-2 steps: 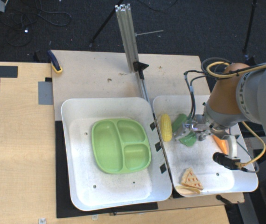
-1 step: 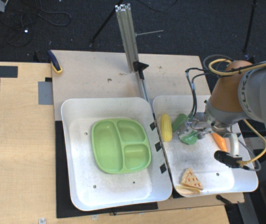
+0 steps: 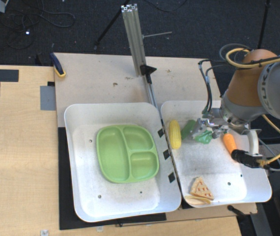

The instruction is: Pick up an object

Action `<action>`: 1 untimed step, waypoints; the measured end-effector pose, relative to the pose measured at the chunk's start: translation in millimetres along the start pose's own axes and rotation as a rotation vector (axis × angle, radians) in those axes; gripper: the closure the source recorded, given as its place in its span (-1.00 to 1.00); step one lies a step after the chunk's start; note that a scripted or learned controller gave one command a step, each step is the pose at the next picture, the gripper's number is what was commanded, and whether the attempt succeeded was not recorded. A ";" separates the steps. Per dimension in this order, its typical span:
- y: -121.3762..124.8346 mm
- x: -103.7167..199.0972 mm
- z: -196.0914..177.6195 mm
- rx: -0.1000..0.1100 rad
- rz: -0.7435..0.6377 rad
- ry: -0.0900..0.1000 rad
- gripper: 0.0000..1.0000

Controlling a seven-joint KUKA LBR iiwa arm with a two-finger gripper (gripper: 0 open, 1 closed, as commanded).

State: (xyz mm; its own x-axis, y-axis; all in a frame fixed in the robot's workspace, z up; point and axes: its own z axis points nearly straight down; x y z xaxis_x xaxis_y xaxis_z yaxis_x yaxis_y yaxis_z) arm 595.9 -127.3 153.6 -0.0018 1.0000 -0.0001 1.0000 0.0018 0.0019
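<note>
With the gripper (image 3: pixel 210 128) low in the right bin (image 3: pixel 258 193) over the green toy (image 3: pixel 202 136), fingers' state unclear to me, I'd centre on that 1 toy before closing.

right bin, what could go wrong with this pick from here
The gripper sits low over the green toy, with the corn and the carrot on either side, so it may nudge one of them. The corn lies against the right bin's wall, which may make it awkward to grasp.
</note>
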 end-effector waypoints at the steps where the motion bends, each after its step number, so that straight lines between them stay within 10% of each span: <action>1: 0.7 -0.9 -52.7 0.000 0.000 0.000 1.00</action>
State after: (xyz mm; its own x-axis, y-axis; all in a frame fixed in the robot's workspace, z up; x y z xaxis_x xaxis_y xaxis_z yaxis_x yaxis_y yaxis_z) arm 596.5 -128.2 206.4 -0.0014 1.0000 -0.0005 1.0000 0.0014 0.0023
